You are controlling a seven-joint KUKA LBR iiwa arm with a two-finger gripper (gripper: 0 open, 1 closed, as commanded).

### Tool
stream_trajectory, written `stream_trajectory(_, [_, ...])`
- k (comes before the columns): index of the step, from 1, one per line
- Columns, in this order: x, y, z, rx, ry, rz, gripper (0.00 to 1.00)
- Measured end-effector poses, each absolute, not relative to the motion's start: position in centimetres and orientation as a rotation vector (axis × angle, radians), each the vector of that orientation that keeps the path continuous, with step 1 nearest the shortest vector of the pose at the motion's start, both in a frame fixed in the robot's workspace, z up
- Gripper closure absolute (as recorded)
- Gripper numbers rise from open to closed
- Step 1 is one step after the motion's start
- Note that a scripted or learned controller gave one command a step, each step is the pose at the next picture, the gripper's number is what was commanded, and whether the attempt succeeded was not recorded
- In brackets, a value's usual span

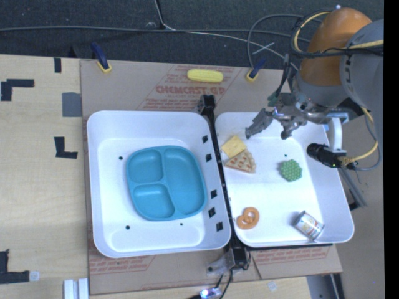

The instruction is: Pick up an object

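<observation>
My gripper [272,128] hangs over the far edge of the right bin [330,198], its two dark fingers spread apart with nothing between them. Just below and left of it lie a yellow cheese block [233,146] and a waffle-patterned wedge [241,162]. A green knobbly ball [290,170] rests mid-bin, to the lower right of the gripper. Near the front of the bin sit an orange pretzel [248,218] and a small silver can [308,224] lying on its side.
The left bin [106,136] holds a blue divided plate [166,182]. A yellow banana-like toy [204,75] lies on the cardboard behind the bins. Clamps [101,58] and cables run along the back edge. A black camera piece [324,154] sticks out from the arm over the right bin.
</observation>
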State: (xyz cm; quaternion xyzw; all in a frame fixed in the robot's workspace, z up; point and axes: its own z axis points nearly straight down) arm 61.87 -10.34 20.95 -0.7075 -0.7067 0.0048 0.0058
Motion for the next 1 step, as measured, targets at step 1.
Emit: stream_trajectory(1, [62.16, -10.32, 21.73, -2.219, -2.222, 0.002, 0.0])
